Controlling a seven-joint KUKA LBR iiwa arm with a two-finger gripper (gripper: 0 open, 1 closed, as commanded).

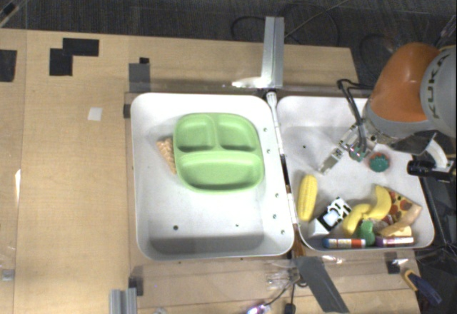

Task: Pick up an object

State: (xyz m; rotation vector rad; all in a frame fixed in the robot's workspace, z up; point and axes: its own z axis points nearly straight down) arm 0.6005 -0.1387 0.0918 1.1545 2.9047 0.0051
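Nothing is gripped yet: the hand [348,149] is seen at the right of the frame, low in the right bin [314,120], apparently open and empty, with the toys, incl. the corn cob [307,197], left unpicked at lower right.

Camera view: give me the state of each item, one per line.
End effector: over right bin, nothing visibly held.
Green divided plate: flat in left bin, partly covering a tan item.
Corn cob: lying in right bin.
Banana: piled with other toys.
Marker: lying along front wall.
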